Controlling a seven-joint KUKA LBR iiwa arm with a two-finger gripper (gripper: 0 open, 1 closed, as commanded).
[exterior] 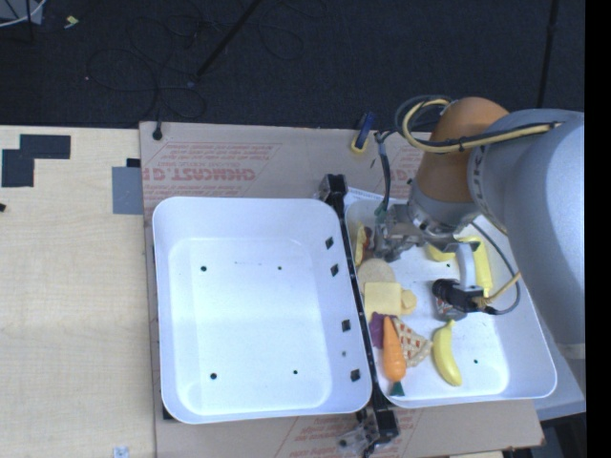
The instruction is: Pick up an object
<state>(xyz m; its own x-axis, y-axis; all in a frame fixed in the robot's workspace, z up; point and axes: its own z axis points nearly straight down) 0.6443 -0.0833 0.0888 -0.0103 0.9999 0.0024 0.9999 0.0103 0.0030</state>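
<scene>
My gripper [389,244] is low in the right bin [520,375], near its back left corner, with the grey arm and its orange band [458,156] above it. Just in front of the gripper lie a pale round piece [375,272] and a yellow cheese-like block [387,299]. Farther forward are an orange carrot [392,353], a purple piece [376,328], a checked waffle-like slice [413,342] and a yellow banana [446,354]. A yellow strip [360,244] lies against the bin's left wall, beside the gripper. Another long yellow piece [483,267] lies to the gripper's right.
The left white bin [172,284] sits directly beside the right one, joined to it by black clips [334,191] along the shared wall. Both stand on a cardboard sheet [220,165] on the wooden bench. The arm's bulk covers the right bin's back right part.
</scene>
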